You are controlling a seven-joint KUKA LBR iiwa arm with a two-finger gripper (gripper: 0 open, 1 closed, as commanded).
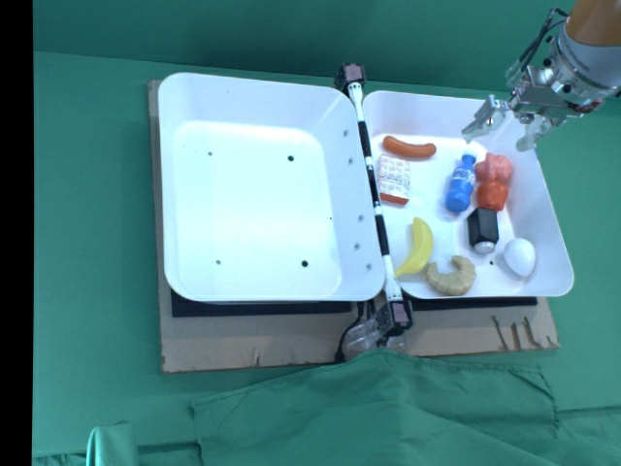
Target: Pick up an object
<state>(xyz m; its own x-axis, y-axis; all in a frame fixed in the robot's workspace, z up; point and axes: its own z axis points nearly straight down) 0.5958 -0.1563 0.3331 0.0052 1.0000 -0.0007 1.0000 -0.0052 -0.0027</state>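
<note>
The right bin holds several small items: a sausage, a red-and-white packet, a blue bottle, a red and pink toy, a black bottle, a banana, a croissant and a white egg. My gripper hangs above the bin's far right part, just beyond the blue bottle and the red toy. Its fingers are spread apart, with nothing between them.
The left bin lies beside the right one, with a black-and-white divider bar between them. Both rest on a cardboard sheet on green cloth. A fold of green cloth lies at the front.
</note>
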